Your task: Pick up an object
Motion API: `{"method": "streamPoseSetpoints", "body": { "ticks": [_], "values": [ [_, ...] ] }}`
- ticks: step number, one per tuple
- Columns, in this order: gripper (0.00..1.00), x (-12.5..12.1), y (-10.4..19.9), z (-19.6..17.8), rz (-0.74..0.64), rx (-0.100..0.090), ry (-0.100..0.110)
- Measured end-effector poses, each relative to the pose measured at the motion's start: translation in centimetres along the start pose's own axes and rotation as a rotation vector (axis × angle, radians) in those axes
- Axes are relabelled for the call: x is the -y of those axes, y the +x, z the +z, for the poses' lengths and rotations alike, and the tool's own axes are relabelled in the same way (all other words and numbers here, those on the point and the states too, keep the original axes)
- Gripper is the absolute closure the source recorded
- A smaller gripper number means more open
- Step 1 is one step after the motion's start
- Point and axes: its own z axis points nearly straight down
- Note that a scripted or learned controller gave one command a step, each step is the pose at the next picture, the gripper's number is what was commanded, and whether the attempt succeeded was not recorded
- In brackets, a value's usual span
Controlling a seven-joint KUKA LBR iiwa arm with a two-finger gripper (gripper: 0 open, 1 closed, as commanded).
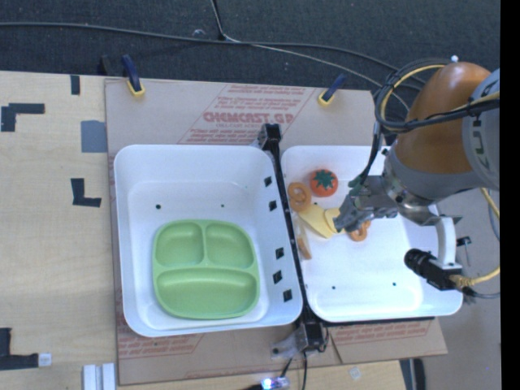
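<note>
Red print on the cardboard sheet (244, 114) under the bins reads "CHEMCAST GP", well up and to the left of the gripper (354, 220); the smaller lines below it are too blurred to read. The gripper hangs low inside the right bin (382, 295), near its middle, its grey wrist and orange band rising to the right. Whether its fingers are spread or pressed together cannot be told from this slant.

Just beneath its tip lies a small orange piece (358, 232), partly hidden. Touching or nearly touching the tip on the left is a yellow wedge (319, 221). Further left sit an orange ring (299, 193) and a thin tan piece (303, 246) by the divider. Up and left of the gripper stands a red tomato-like toy (323, 182).

Below and to the right of the gripper the bin floor lies open. The left bin (134, 169), well to the left, holds a green sectioned plate (205, 268). Two blue-and-yellow clamps (132, 78) pin the cardboard's far edge.
</note>
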Motion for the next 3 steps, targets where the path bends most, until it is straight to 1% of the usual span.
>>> {"method": "streamPoseSetpoints", "body": {
  "ticks": [1, 2, 3],
  "values": [
    [1.0, -0.8, 5.0, 0.1, 0.0, 0.0, 0.001],
    [1.0, 0.1, 10.6, 0.2, 0.0, 0.0, 0.002],
    [1.0, 0.7, 15.6, 2.3, 0.001, 0.002, 0.004]
  ]
}}
